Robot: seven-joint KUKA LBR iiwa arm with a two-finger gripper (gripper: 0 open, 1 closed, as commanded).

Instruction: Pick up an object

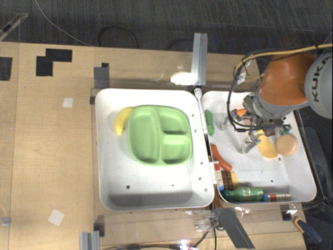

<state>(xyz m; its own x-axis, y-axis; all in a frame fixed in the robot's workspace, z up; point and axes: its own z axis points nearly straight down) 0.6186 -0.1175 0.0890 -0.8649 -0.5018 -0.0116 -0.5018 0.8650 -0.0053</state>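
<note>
1. nearest the camera, along the front wall of the right bin [307,184], lay a green bottle [243,194] on its side, glossy plastic, long axis running left to right.
2. the hand [255,139] hung low over the middle of that bin, under the grey arm with its orange band [282,82]; whether its fingers were spread or pressed together, i could not tell.
3. the likeliest target was a pale yellow rounded piece [267,148], just beside the hand on its right and a little toward the front, close enough to look touching.
4. a tan, smooth ball-like object [286,145] sat just right of that piece.
5. an orange-red sausage-like thing [220,159] lay to the hand's left, slanted toward the front.
6. the left bin [112,186] held a moulded green divided tray [158,135] with a yellow banana [122,121] against its left edge, well apart from the hand.
</note>
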